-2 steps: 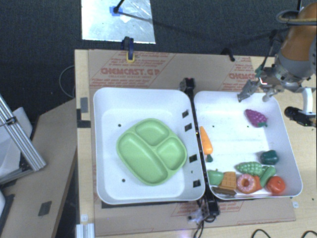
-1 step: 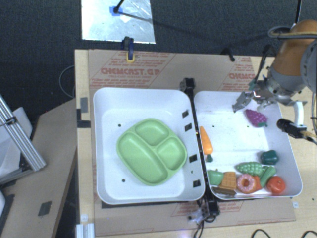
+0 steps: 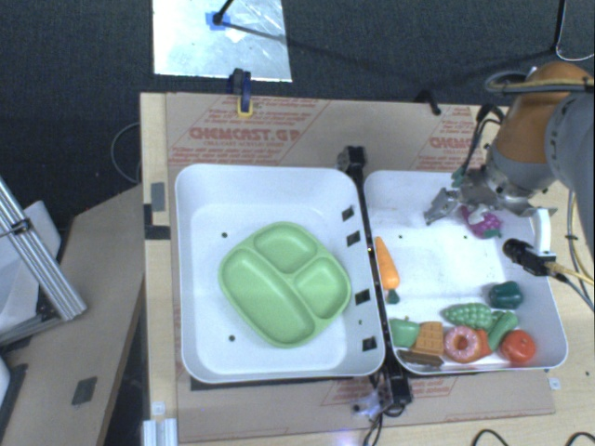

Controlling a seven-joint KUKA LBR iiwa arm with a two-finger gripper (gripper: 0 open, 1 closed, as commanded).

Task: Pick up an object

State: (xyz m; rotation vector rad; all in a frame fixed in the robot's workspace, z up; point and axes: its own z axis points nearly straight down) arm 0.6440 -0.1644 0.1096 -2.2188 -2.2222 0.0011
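Far left of the gripper [image 3: 457, 203], the left bin [image 3: 200, 193] holds a green divided plate [image 3: 284, 284]; nearer, a toy carrot [image 3: 386, 266] lies by the divider. The gripper sits low at the right bin's [image 3: 409, 193] back; whether its jaws are spread or closed, I cannot tell. A purple object [image 3: 482, 222], possibly grapes, lies just right of and below it, apparently ungrasped, so the pick looks not yet done.
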